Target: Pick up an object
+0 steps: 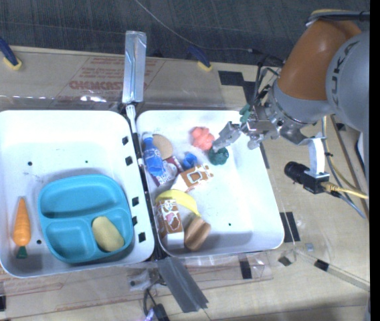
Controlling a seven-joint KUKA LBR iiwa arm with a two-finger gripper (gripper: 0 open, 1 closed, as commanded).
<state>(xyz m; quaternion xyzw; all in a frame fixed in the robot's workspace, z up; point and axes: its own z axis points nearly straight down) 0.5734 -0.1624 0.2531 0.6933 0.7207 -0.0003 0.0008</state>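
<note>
My gripper [228,138] hangs over the upper right part of the right bin [257,199], reaching in from the right. A small dark green object [218,156] lies just below and left of it, very close, and I cannot tell if they touch. A pink-red object [202,138] sits just left of the gripper. Further left lie a small blue piece [190,160], a blue bottle [152,158] and a brown and white box [195,176]. Near the bin's front are a yellow banana [178,200], a small carton [170,218] and a brown bun [197,231].
The left bin [16,139] holds a blue divided tray [76,202] with a yellowish potato [108,233] in one compartment, and a carrot [21,223] beside the tray. A metal bar [134,65] stands at the back between the bins. Cables run along the bench at right.
</note>
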